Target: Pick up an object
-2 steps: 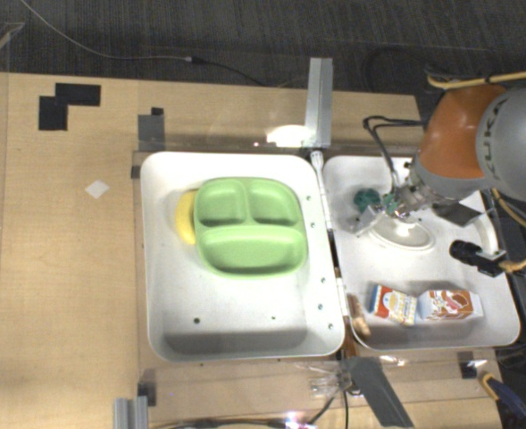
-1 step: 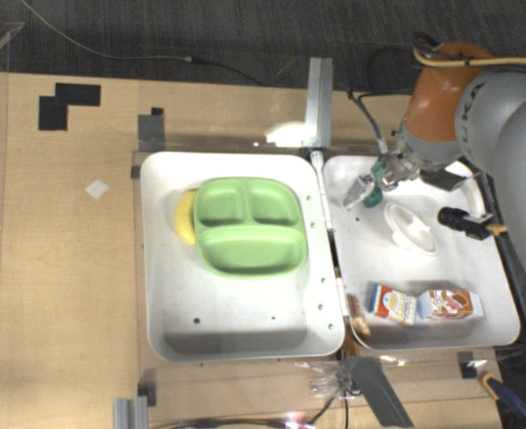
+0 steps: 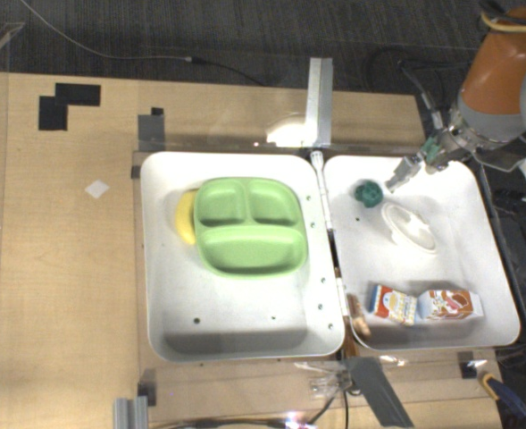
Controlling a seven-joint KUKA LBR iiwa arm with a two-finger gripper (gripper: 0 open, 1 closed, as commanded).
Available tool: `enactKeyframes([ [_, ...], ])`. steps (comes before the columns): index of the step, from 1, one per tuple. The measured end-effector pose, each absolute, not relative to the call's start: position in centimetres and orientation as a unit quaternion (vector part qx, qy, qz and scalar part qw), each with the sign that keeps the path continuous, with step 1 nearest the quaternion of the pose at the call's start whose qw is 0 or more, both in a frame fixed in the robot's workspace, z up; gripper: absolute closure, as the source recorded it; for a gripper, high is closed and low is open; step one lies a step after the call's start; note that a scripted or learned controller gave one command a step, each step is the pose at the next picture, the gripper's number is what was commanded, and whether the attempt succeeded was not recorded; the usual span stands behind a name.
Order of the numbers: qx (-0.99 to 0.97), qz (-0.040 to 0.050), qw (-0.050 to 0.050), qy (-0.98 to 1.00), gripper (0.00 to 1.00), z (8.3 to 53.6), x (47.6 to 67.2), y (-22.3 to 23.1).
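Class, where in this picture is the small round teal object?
The small round teal object lies in the right white bin, near its upper left corner, beside the gripper and just above a clear plastic cup lying on its side.

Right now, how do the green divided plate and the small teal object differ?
The green divided plate is large, light green and lies flat in the left bin, partly covering a yellow object. The small teal object is tiny, dark teal and roundish, in the right bin, close to the gripper. Both rest on a white bin floor, ungripped.
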State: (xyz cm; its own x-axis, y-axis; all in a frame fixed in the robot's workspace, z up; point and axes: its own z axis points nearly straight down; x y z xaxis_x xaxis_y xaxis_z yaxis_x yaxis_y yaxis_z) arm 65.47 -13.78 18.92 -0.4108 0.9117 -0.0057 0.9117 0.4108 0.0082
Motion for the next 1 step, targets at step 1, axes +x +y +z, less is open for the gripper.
enactKeyframes([
  [1,0.584,0.0,0.002,0.812,0.0,8.8,66.87,-9.29],
])
